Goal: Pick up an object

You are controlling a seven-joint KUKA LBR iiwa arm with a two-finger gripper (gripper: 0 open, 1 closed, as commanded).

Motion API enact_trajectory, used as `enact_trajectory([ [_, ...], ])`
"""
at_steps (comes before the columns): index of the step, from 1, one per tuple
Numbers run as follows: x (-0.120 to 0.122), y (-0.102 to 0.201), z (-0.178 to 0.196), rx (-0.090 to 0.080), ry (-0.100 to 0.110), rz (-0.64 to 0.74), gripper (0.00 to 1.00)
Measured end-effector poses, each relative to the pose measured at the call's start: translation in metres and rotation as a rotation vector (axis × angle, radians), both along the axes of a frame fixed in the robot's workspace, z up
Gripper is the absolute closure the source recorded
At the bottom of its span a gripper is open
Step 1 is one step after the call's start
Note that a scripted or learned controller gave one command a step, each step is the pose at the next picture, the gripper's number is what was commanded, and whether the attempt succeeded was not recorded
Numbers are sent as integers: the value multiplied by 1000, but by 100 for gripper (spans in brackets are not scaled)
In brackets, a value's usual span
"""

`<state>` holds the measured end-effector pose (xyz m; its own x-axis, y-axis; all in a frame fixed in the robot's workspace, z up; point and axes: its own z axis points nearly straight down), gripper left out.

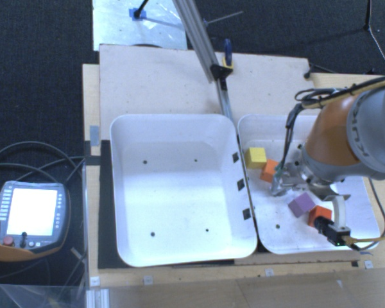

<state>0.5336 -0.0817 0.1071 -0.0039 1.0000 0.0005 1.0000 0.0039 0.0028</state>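
My gripper point(278, 186) is low in the right bin point(353, 239), reaching in from the right under the grey and orange arm. An orange block point(269, 170) lies just up and left of it, touching it or nearly so. A yellow block point(256, 156) rests next to the orange one, near the bin's left wall. A purple block point(301, 205) lies below and right of the gripper, apart from it. A small orange-red piece point(319, 213) sits beside the purple block, partly under the wrist. I see nothing held.
The left bin point(125, 172) stands beside the right one, sharing a middle rim with black tabs point(241, 185). A slanted metal pole point(199, 34) crosses the bench behind the bins. A teach pendant point(27, 218) lies off the bench at the left.
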Motion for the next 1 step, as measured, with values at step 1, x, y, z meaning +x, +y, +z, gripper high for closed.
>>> enact_trajectory([
  [1, 10, -5, 50, -2, -4, 0, 100],
])
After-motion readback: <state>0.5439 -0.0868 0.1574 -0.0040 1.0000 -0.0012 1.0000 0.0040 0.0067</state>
